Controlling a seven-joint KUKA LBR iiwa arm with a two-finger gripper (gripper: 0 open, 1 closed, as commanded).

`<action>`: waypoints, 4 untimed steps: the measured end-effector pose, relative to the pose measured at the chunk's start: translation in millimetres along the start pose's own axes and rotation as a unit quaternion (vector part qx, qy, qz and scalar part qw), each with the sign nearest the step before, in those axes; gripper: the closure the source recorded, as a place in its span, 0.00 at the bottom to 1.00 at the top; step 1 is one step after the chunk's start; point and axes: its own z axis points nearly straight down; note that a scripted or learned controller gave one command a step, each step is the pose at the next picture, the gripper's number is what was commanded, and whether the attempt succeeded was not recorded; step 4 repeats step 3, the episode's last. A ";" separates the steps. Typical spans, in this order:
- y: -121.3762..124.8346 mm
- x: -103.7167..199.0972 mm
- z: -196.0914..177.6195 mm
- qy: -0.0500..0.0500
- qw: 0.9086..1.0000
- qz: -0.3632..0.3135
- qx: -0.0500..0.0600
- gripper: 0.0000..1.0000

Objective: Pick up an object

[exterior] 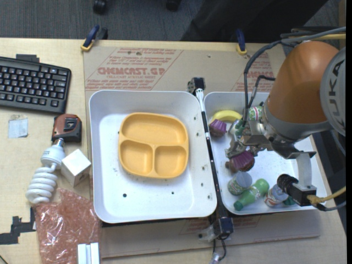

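1 fixed overhead camera, slanted down over 2 bins (99, 164)

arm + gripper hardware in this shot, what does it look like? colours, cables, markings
The grey arm carries a broad glossy orange band and part of black lettering on the grey shell at the frame's right edge. Dark cables loop from the wrist up toward the bench's back edge. The gripper is a dark metal assembly with small exposed parts.
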 end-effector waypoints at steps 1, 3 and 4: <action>0.4 1.1 -11.4 0.000 1.000 -0.001 -0.001 1.00; 33.9 -56.3 -6.6 -0.001 1.000 0.001 0.000 1.00; 33.9 -56.3 -6.6 -0.001 1.000 0.001 0.000 1.00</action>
